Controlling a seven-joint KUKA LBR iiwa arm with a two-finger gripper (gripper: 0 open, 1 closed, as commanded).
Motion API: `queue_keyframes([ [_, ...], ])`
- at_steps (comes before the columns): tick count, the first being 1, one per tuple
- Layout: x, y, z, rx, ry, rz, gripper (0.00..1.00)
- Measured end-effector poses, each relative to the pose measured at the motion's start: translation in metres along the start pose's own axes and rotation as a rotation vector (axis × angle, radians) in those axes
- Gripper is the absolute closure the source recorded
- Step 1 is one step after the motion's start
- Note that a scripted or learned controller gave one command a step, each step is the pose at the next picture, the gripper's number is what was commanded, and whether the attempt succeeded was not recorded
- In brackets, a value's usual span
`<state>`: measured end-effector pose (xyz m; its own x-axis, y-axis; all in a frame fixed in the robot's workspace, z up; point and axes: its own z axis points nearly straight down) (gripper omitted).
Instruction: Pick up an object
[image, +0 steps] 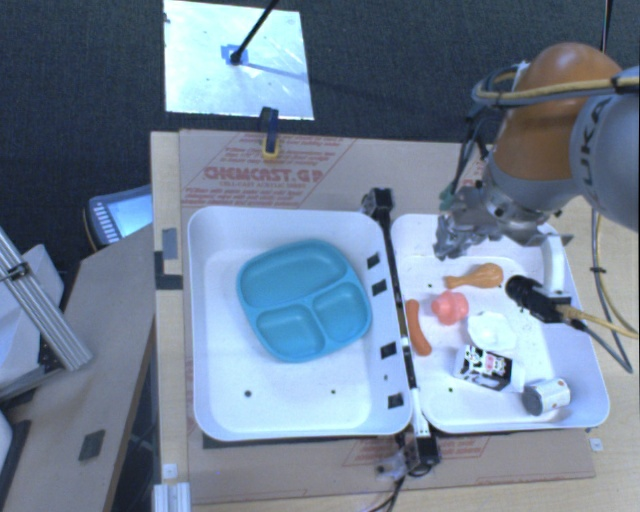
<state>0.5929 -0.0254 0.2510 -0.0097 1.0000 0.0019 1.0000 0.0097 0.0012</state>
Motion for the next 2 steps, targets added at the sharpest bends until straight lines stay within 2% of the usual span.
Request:
queue_keyframes([
  [1,0.043,0.000,0.007,0.000,0.000,0.001,1.00],
  [2,0.104,-0.009,0.012,0.000,0.000,-0.001,1.00],
])
